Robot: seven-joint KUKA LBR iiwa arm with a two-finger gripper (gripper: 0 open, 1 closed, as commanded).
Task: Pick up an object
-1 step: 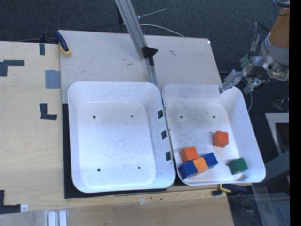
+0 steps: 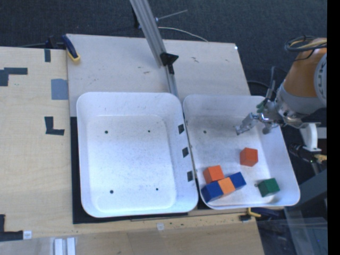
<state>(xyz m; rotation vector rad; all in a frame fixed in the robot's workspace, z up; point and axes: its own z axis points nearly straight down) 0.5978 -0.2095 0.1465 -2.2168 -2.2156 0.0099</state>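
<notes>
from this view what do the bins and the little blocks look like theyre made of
The right bin and left bin look like thin moulded white plastic, with rounded rims and grey scuff speckling. The green block, red-orange block and blue block show flat matte colour and crisp edges, possibly painted wood or hard plastic; the view cannot settle which.

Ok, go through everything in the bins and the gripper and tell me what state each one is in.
gripper: above the right bin, holding nothing.
red block: lying alone, untouched.
green block: near the front right corner, alone.
orange blocks: two, touching the blue ones in a cluster.
blue blocks: two, in that cluster.
right bin: holds all blocks.
</notes>
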